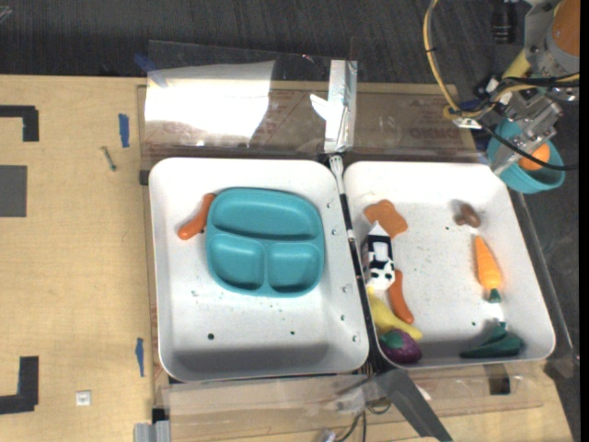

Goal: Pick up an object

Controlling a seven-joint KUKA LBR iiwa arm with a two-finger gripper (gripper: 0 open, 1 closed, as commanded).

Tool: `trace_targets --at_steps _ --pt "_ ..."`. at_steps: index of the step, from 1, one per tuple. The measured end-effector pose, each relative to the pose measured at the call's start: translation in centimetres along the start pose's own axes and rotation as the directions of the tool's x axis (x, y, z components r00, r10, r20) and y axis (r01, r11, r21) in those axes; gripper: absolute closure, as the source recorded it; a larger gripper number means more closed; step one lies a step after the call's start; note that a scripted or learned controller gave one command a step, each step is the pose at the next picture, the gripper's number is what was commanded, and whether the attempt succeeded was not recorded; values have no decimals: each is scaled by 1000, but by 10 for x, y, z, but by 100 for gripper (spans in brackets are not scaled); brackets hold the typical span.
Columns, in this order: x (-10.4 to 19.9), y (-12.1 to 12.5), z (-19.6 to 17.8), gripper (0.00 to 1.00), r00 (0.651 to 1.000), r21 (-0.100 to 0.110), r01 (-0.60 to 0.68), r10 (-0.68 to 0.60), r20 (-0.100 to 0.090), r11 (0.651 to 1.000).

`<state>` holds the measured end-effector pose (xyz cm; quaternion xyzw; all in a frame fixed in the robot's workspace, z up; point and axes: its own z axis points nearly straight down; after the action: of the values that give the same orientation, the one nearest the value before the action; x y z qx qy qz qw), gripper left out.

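Camera view catches the gripper (526,147) at the upper right of the frame, beyond the right bin's (442,334) far corner, closed on a teal cup (526,168) with something orange inside. Lower right in that bin lies a carrot (487,264); toys cluster along its left wall. A teal divided plate (265,239) fills the left bin (184,330).

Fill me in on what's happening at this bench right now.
The grey arm's gripper hangs over the far right corner of the right white bin, with a teal cup-shaped object holding something orange just under it. In that bin lie an orange toy carrot and a purple toy. The left white bin holds a teal divided plate.
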<state>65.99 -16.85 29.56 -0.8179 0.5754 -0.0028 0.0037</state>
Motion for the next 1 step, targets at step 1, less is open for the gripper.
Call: trace_targets --at_steps 1 --pt "-21 -13 82 100 999 -11 44 -44 10 999"
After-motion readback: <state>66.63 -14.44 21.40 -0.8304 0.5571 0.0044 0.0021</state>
